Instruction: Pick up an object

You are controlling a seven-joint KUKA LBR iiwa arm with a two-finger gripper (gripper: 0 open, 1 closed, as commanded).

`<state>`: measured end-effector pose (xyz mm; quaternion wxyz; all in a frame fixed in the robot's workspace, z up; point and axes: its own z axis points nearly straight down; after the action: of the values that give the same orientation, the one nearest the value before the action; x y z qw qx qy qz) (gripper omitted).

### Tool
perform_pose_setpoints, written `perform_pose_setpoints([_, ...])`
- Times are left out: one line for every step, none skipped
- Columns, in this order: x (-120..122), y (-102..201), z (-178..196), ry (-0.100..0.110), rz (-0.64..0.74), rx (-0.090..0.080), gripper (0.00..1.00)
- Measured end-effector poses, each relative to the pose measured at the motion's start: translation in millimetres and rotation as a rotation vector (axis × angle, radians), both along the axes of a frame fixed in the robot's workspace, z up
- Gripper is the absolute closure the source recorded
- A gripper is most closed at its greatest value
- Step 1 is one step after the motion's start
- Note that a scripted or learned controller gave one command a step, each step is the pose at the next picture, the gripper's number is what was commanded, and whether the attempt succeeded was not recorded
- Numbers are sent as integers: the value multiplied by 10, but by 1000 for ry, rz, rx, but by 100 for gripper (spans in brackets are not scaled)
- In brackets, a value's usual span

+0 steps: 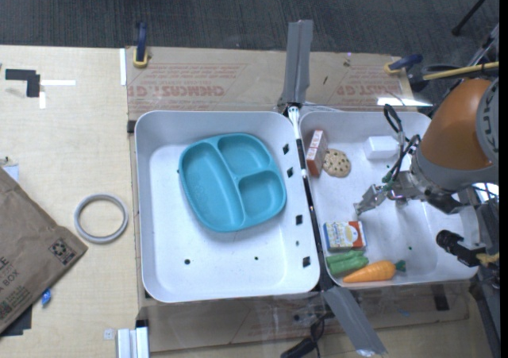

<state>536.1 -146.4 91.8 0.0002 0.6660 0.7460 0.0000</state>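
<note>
Altogether: one blue plate (232, 182); one cookie (336, 163); one carrot (371, 271); one claw (367, 202)

The arm (464, 138) hides part of the right bin (349, 114).

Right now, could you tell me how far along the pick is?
Done so far: the arm has reached into the right bin, its tool low over the bin floor. In hand: nothing shows between its tips. Left: the grasp and lift. The nearest candidates are the small carton just below the tool and the cookie above it; the carrot lies untouched.
</note>
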Motion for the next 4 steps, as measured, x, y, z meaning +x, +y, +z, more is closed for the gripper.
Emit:
perform_pose_setpoints([666,517,-4,1,117,0,0])
perform_pose_setpoints([200,148,-2,2,10,0,0])
perform_pose_setpoints([200,149,-2,2,11,0,0])
perform_pose_setpoints([-330,511,262,2,5,0,0])
